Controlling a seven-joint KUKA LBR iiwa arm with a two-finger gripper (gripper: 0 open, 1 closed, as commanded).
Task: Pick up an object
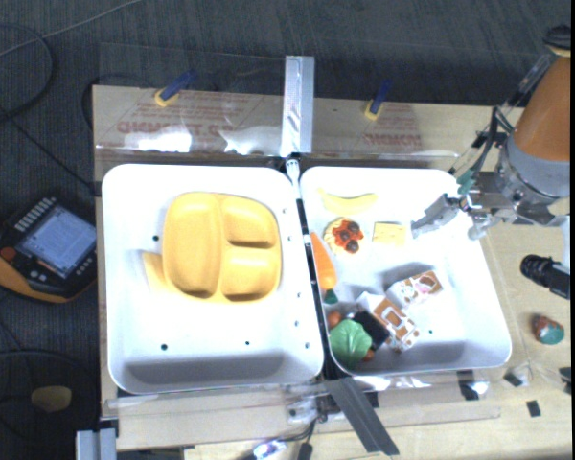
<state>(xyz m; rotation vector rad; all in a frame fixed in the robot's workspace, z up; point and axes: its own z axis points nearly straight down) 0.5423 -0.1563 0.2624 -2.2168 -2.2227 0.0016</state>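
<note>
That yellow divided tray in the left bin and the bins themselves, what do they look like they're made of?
The yellow tray looks like moulded plastic: even colour, rounded compartment edges and a soft sheen, though a picture cannot prove it. The left bin and the right bin look like thin, smooth white plastic too, with rounded corners and glossy walls that catch the light.

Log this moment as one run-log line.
phase: approach | gripper: above right bin, nothing visibly held | nearest: yellow square piece | left bin: yellow divided tray
</note>
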